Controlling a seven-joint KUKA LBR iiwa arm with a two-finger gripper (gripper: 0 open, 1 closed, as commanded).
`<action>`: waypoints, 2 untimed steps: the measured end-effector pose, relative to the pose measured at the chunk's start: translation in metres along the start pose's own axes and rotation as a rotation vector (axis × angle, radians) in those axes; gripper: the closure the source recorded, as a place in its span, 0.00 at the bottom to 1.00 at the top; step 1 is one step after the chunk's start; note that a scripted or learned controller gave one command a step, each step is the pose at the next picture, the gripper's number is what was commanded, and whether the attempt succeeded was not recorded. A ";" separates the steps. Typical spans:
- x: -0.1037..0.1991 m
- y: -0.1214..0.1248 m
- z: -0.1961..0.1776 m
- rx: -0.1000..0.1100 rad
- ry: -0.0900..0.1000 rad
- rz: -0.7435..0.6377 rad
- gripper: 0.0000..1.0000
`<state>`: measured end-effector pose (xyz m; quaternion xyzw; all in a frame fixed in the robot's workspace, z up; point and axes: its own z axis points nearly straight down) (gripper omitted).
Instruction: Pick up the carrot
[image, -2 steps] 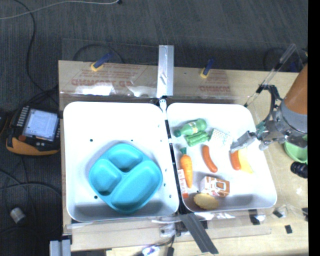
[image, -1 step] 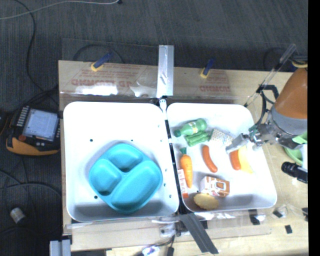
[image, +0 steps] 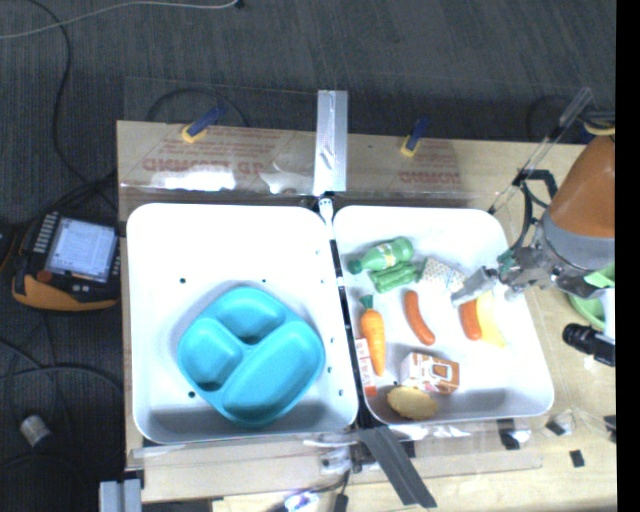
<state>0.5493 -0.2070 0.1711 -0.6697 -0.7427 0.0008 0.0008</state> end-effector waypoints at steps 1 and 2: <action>0.000 0.000 0.000 0.000 0.000 0.000 0.00; 0.000 0.000 0.000 0.000 0.000 0.000 0.00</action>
